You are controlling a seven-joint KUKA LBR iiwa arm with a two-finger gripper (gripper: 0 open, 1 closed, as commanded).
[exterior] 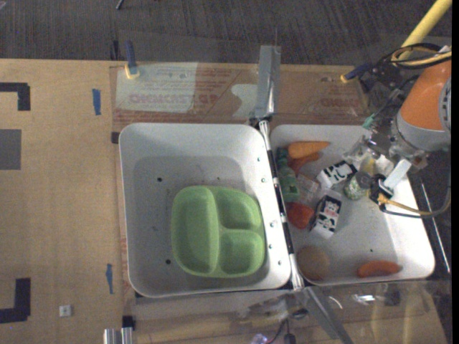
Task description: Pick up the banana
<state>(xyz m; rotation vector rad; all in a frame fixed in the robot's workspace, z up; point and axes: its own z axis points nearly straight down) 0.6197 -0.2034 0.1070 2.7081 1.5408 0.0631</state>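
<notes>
Highest of all, and so closest to the lens, is the arm's orange band point(424, 100), leaning in over the far right corner of the right bin point(424, 258). Below it the gripper point(373, 170) hangs low among the clutter at that end. From where I stand I cannot tell whether it is open or closed, and nothing can be seen held in it.

Right under it is a pale yellow sliver point(368, 165), which I take to be the banana. It is mostly covered by the wrist, so I would not swear to it. Touching or nearly touching that spot are a small greenish lump point(354, 187) and a cow-patterned carton point(336, 172).

Farther out lie a second cow-patterned carton point(328, 215), a red piece point(301, 215), a green block point(289, 185) against the dividing wall and an orange carrot point(308, 149) at the back. A brown round thing point(313, 261) and another carrot point(379, 268) sit along the front edge. The left bin point(129, 192) holds a green divided plate point(217, 231), well apart from the work.

My reading is that this is the reach-and-grasp step, with the lift not yet done. The next move calls for closing on the yellow piece alone, clear of the carton and the lump, then rising straight up.
</notes>
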